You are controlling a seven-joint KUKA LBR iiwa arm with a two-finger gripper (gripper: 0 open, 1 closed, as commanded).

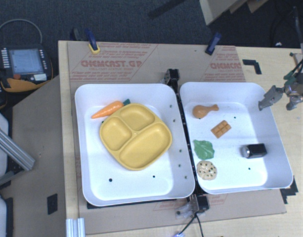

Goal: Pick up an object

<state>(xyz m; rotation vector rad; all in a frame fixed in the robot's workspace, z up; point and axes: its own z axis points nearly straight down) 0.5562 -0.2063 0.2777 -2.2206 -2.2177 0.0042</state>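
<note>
Nearest the lower edge of the frame, in the right bin [275,132], lie a cookie [206,170], a green leaf [204,148] and a dark cylinder [253,151], with a brown wafer [221,129] and a drumstick [204,111] above them, all spread apart, probably so that any one can be grasped alone. In the left bin [87,132] a yellow divided plate [136,136] touches a carrot [107,109]. At the right edge of the frame the gripper [282,97] sits beside the right bin's upper corner with nothing between its fingers; it is partly cut off, so whether they are apart or together cannot be told.

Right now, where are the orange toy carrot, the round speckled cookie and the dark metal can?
orange toy carrot [107,109], camera view, mid-body.
round speckled cookie [206,170], camera view, centre.
dark metal can [254,151], camera view, its side.
</note>
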